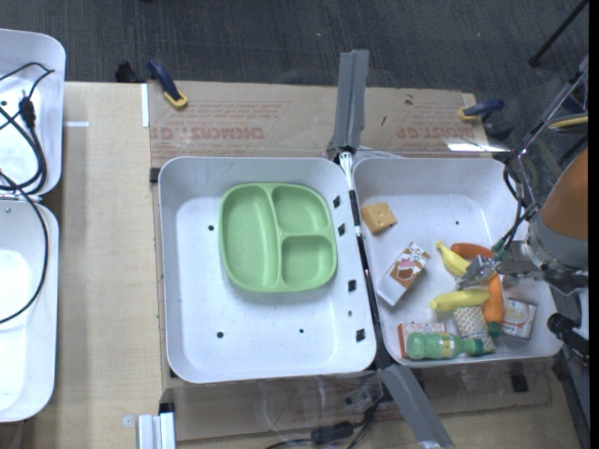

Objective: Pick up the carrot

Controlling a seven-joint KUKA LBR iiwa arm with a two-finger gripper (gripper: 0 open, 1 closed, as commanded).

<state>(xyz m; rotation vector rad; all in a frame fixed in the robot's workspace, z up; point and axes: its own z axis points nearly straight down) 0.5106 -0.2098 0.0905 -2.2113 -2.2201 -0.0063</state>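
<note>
Right, the gripper (483, 271) sits low in the right bin (426, 181), arm coming in from the right edge w/ its orange band just above. Can't tell how far the jaws are parted: the metal tip is small and blurred against the clutter, and nothing is clearly seen between them.

The carrot (494, 297) lies just below and slightly right of the jaws, standing roughly upright in the view, top end close to the tip, maybe touching; can't say for sure. A second orange piece (471, 250) lies just above the jaws, near the far side.

Other stuff around the jaws: small yellow banana (453, 259) just left and a bit above, a 2nd yellow banana (460, 299) directly below-left, lying crossways beside the carrot. White snack packet (407, 267) w/ red print further left, writing too small to read. Cracker-like tan square (378, 217) well up-left. Green bottle (444, 346) on its side well below, by the near wall. Small box (518, 317) below-right of the jaws, print unreadable.

Left bin (187, 279) is well apart to the left, w/ a green divided tray (278, 237) in it.

Readable writing: the cardboard sheet (234, 124) under the bins, red lettering upside down, looks like "CHEMCO" etc.
</note>
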